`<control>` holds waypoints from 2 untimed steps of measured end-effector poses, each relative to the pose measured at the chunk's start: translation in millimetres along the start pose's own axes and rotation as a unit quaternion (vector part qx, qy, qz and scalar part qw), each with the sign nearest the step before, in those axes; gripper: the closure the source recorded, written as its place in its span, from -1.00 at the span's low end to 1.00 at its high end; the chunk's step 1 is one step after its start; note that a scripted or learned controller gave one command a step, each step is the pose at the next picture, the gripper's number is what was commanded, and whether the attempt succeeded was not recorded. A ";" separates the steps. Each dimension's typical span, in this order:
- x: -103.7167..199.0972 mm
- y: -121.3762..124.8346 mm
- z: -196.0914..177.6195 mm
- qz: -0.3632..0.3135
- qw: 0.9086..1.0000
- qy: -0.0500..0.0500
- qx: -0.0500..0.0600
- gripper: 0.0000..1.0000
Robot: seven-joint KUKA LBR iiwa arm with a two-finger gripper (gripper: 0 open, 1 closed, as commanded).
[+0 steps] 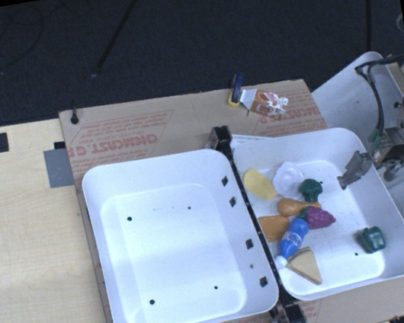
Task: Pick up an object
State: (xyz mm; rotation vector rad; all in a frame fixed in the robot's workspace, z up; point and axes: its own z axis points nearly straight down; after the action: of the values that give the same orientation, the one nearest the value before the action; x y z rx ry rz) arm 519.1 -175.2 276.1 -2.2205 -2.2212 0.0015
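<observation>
Objects for picking lie heaped in the right white plastic bin: a pale yellow rounded lump, a translucent white crumpled piece, a dark green knobbly toy, an orange carrot-like wedge, a blue bottle with a white cap, a purple grape-like cluster and a tan triangular slice. A small dark green block sits alone, well apart from the heap, near the bin's right wall. The left white bin lies beside it.

My gripper hangs at the right bin's upper right rim, above the bin, with nothing between its fingers; whether they are spread or pressed together I cannot tell from this angle.

I judge the lone green block the best target, since nothing crowds it and my fingers could straddle it cleanly. To do it well I should centre over it, come straight down, keep clear of the bin wall, and close only once both fingers flank it. The heap looks riskier: pieces touch and could slip or lift together.
</observation>
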 end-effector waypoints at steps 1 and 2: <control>102.8 11.9 52.1 -0.005 1.000 0.003 0.003 -1.00; 75.9 28.9 164.7 0.000 1.000 -0.002 -0.004 -1.00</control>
State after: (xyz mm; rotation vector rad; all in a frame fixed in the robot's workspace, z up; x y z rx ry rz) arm 547.8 -99.3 111.3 -2.2270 -2.2261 -0.0014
